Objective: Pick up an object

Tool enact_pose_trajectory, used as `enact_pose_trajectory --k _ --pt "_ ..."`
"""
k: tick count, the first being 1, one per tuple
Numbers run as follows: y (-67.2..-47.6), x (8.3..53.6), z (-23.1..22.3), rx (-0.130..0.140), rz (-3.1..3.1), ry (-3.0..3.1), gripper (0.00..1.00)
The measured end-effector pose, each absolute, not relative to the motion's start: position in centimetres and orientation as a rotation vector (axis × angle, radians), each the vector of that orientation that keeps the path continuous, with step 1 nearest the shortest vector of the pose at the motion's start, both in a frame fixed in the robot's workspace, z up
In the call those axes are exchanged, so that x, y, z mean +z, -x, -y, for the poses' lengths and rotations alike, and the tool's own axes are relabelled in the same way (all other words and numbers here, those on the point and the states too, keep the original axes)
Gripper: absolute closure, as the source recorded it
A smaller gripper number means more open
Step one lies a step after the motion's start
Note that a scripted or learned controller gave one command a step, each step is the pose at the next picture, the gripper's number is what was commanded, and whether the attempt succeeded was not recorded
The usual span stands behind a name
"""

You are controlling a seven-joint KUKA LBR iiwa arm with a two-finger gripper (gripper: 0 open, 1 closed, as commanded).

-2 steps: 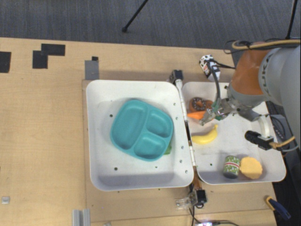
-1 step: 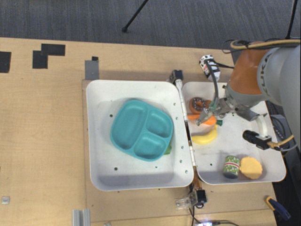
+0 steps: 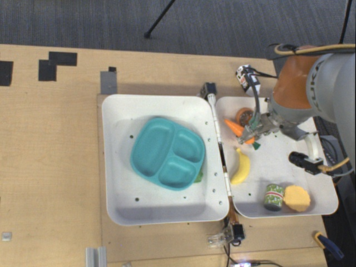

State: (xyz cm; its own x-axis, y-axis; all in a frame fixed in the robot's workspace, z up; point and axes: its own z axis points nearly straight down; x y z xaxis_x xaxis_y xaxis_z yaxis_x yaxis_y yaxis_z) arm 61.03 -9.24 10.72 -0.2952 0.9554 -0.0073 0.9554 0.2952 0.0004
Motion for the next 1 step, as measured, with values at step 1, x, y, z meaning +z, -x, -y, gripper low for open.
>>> enact_pose_trajectory --k 1 --pt "-63.19 18.53 4.08 0.004 -2.18 -2.259 1.0"
